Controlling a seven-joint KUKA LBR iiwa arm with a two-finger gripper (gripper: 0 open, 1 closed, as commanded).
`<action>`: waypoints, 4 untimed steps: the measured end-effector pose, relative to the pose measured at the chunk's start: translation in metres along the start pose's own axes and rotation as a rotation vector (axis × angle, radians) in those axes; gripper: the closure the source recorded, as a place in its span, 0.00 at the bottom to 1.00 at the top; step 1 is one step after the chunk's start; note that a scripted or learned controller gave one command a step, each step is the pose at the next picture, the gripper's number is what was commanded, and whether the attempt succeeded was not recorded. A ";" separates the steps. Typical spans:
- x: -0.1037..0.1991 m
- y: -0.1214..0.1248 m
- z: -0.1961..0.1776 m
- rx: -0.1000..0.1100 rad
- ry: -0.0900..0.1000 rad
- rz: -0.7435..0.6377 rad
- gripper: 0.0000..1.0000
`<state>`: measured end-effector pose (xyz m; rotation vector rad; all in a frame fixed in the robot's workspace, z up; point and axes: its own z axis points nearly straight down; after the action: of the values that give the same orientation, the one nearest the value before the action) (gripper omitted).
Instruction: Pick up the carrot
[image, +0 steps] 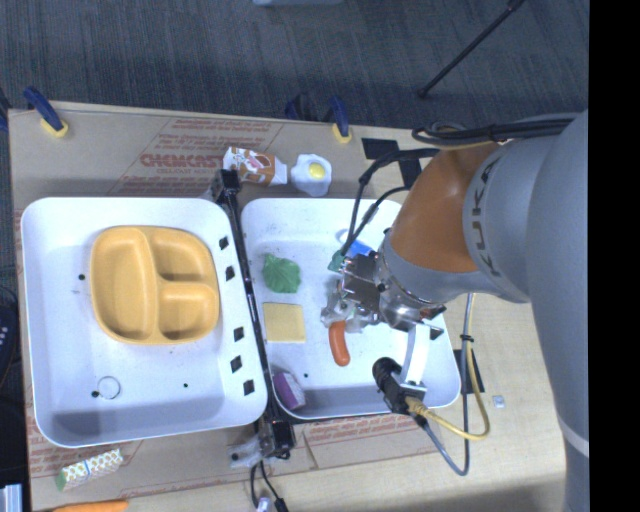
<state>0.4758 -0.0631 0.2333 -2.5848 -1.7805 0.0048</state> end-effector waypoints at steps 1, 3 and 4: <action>0.058 -0.022 0.025 0.002 0.000 -0.078 1.00; 0.058 -0.023 0.043 0.003 0.000 -0.042 1.00; 0.028 -0.010 -0.041 -0.001 0.001 -0.049 1.00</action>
<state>0.4763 -0.0332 0.2746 -2.5410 -1.8435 0.0029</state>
